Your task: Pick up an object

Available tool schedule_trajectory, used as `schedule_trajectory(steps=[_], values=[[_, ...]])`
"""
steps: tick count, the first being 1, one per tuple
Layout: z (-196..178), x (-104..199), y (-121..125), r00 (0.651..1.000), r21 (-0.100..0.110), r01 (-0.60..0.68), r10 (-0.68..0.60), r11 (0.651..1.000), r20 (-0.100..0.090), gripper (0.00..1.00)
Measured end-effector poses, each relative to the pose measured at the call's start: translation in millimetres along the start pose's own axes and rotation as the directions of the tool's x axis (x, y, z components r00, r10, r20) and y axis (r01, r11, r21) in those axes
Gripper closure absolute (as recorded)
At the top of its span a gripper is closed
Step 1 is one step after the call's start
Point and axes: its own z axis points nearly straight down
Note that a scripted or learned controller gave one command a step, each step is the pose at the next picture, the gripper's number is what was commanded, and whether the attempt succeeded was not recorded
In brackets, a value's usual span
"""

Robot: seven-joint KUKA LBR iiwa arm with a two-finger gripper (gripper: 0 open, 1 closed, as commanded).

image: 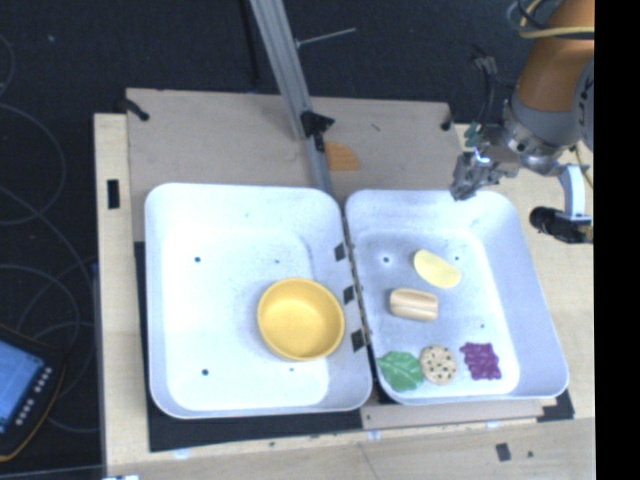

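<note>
My gripper [466, 183] hangs over the far rim of the right bin [530, 298], near its back right corner, with nothing visibly held. Inside that bin lie a pale yellow slice [437, 268], a tan bread roll [413, 304], a green leaf-shaped piece [401, 369], a round cookie [437, 364] and a purple grape bunch [481, 360]. All of them sit well in front of the gripper. A yellow bowl [300, 318] stands in the left bin [200, 268] near its right side.
A grey metal post [285, 68] rises slanting from between the two bins at the back. An orange patch [341, 156] marks the brown board behind the bins. A dark device with a blue screen [20, 383] lies off the bench at lower left.
</note>
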Motion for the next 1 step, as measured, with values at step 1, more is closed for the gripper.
schedule_trajectory(steps=[1], values=[[-24.1, -1.0, 1.1, 1.0, 0.004, 0.003, -0.003, 1.0, -0.002, 1.0]])
